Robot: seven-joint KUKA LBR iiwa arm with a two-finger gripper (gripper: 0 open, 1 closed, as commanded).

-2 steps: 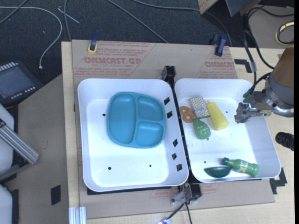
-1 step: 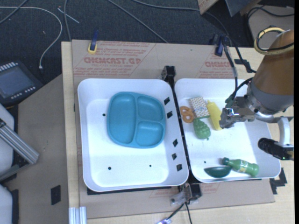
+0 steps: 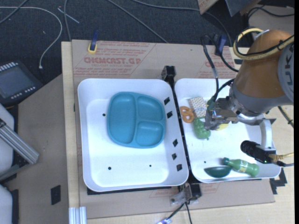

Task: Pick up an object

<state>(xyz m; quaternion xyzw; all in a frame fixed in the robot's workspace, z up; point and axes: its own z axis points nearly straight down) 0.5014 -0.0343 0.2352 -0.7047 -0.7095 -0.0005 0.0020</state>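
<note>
The green toy (image 3: 202, 130) lies in the right bin (image 3: 233, 171), beside a pretzel (image 3: 187, 114). The gripper (image 3: 213, 120) hangs just above it. I cannot tell how its jaws stand.

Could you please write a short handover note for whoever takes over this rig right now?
Gripper: low in the right white bin, just above the small green lumpy toy; grasp not confirmed.
Also in the right bin: orange pretzel-shaped piece, green plastic bottle, dark teal bowl-like piece.
Left white bin: blue divided plastic plate.
Done: nothing visibly lifted.
Left: grasp and lift one object.
</note>
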